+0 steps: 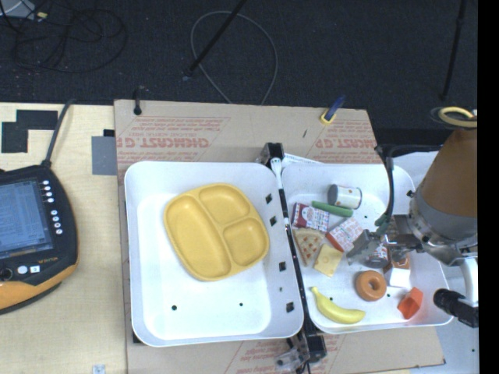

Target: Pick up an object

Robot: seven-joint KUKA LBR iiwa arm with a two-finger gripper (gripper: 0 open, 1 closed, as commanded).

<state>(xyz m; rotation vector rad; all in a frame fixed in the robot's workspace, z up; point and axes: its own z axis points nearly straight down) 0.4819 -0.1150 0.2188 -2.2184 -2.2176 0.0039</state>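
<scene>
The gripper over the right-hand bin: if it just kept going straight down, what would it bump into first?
Probably the doughnut. The gripper hangs just above and slightly left of it in the right bin, with the cheese wedge close on its other side. Depth is hard to judge from this slanted view, so it might reach bare bin floor between them.

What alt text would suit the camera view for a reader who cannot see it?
A grey arm's gripper hangs low in the right white bin, above a doughnut, among a banana, pizza slice, green marker and orange block. The left white bin holds a yellow divided plate.
</scene>
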